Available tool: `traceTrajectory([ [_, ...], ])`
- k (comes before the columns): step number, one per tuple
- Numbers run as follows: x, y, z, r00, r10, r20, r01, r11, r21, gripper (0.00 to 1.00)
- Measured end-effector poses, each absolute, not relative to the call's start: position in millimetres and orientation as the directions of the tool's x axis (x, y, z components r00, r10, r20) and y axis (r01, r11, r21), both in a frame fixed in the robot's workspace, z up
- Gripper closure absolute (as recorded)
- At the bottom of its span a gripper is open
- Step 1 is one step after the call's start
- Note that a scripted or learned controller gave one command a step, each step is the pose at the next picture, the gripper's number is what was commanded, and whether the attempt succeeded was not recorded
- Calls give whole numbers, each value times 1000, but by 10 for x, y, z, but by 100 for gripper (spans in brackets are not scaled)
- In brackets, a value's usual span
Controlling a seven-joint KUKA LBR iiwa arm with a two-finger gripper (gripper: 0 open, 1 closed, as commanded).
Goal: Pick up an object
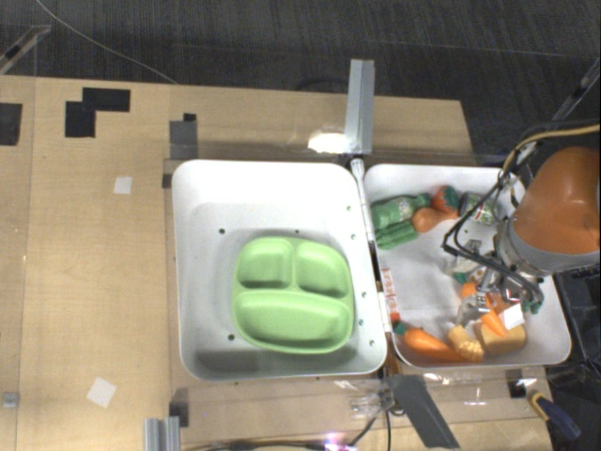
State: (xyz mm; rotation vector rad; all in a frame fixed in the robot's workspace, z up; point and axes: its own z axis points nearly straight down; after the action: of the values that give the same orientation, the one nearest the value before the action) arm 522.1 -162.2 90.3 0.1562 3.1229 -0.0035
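Light wooden bench [84, 280] bearing black square markings [96, 109] and small white tags [123, 185]. Beyond its far edge, dark grey carpeted floor [282, 17] crossed by a thin cable [94, 40].

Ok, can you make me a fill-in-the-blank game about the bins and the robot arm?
1. The green tray lies in the ____ bin.
2. The green tray has ____ compartments.
3. The gripper is over the ____ bin.
4. The band on the arm is ____.

Missing words: left, three, right, orange.
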Motion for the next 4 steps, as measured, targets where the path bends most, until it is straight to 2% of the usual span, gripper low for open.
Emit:
traceTrajectory([
  [1, 4957, -1418, 921, -995, -95, -30, -95, 995, -10, 0],
  [2, 5051, -1529, 910, -915, -404, -18, -404, 915, -9, 0],
  [3, 5935, -1476, 893, -952, -306, -15, -306, 952, -6, 0],
  [4, 5452, -1656, 901, -963, -268, -13, -268, 964, -6, 0],
])
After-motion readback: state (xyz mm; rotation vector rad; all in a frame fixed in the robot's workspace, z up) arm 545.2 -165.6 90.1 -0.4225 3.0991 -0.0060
